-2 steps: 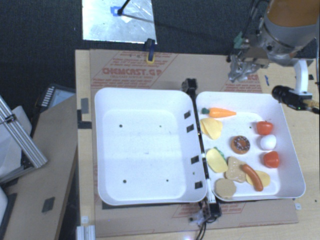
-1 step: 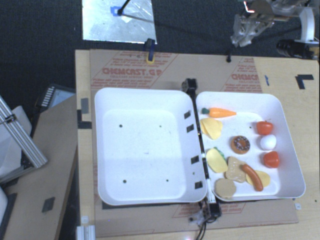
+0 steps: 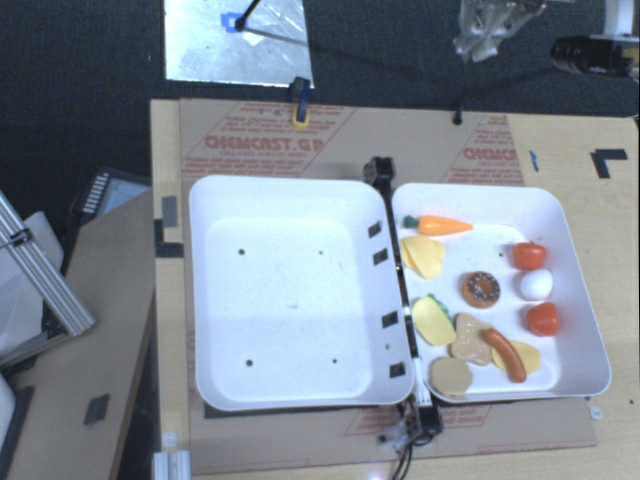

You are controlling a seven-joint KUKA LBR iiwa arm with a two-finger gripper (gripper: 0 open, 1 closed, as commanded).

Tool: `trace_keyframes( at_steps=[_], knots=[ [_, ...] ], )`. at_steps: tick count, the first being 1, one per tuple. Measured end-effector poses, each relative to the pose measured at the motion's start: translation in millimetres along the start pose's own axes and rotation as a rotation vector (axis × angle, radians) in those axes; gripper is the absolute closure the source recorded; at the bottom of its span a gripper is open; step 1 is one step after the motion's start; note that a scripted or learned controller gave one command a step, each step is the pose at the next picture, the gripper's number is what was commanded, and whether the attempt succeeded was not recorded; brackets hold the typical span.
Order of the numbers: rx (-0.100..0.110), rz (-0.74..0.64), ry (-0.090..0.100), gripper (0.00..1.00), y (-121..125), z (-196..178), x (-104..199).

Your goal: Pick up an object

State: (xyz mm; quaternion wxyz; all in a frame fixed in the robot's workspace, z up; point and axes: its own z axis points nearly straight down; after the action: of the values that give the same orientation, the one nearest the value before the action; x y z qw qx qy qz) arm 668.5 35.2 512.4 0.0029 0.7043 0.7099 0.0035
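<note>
Toy food sat in the right bin (image 3: 575,268), any piece a valid pick. The carrot (image 3: 444,225) lay alone at the far left of that bin, looked like light rigid plastic, smooth, probably slippery; best taken across its thick middle. The donut (image 3: 481,288) sat mid-bin with space around it, small and stiff, an easy pinch across its width. White egg (image 3: 536,285) and two red tomatoes (image 3: 529,255) on the right were round, likely to roll away. The sausage (image 3: 505,354) overlapped flat slices near the front edge, cluttered. The left bin (image 3: 290,288) lay beside it. The gripper (image 3: 480,30) hung far behind the bins, high over the dark floor, well apart from all pieces; grip state couldn't be told.
</note>
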Motion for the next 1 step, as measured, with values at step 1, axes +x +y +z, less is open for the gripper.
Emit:
trace_keyframes(
  at_steps=[1],
  knots=[
    [0.005, 0.001, 0.001, 1.00, -65.5, -25.9, 14.9]
  ],
)
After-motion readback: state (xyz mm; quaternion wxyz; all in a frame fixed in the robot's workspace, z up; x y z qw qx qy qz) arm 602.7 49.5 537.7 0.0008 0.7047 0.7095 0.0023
